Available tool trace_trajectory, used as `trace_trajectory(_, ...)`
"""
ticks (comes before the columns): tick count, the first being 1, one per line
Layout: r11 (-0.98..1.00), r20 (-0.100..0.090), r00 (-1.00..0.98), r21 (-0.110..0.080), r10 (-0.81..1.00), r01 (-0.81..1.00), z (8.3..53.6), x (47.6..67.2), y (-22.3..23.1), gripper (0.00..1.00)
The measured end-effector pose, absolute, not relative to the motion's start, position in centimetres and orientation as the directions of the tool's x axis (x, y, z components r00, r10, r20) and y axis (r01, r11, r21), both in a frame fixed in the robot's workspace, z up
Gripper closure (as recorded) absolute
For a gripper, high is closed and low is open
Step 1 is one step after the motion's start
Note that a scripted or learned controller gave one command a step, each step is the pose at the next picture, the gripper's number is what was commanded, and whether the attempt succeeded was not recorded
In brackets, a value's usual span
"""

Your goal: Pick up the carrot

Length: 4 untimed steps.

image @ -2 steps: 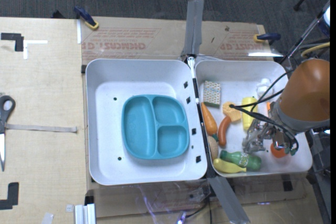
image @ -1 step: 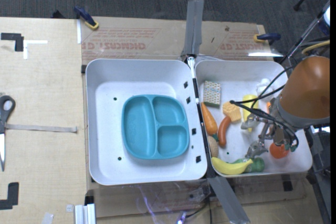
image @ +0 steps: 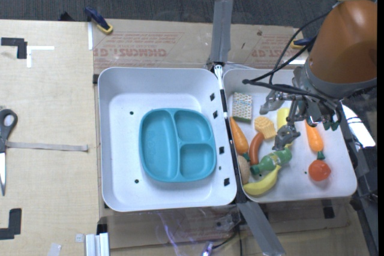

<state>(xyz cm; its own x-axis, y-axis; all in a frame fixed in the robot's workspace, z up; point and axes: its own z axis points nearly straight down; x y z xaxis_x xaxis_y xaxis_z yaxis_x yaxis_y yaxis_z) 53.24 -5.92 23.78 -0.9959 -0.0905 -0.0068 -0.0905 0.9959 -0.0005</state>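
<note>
Two orange, carrot-shaped pieces lie in the right bin (image: 342, 189). One carrot (image: 314, 136) is near the right side, pointing up, with a small green tip at its lower end. The other orange piece (image: 239, 136) lies along the bin's left wall. My gripper (image: 286, 130) hangs over the middle of this bin, between the two, just left of the right-hand carrot. It sits above a yellow piece and a green vegetable (image: 276, 160). No carrot is held in it.
The right bin also holds a red tomato (image: 319, 171), a banana (image: 262, 185), a red sausage-like piece (image: 256, 147), a yellow chunk (image: 264, 126) and a small patterned box (image: 242, 107). In the left bin (image: 114, 129) lies a blue divided plate (image: 178, 144). Cables hang from the arm.
</note>
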Motion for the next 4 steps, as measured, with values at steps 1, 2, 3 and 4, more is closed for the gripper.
trace_trajectory(1,0.993,-0.002,-0.993,0.000,-0.115,-0.115,12.2,57.4,-12.0,0.00)
trace_trajectory(2,0.991,-0.006,-0.991,-0.002,-0.135,-0.135,11.1,53.8,-18.3,0.00)
trace_trajectory(3,0.991,-0.013,-0.991,-0.005,-0.137,-0.137,12.2,54.0,-18.3,1.00)
trace_trajectory(4,0.991,-0.019,-0.990,-0.008,-0.137,-0.137,13.2,54.3,-18.4,1.00)
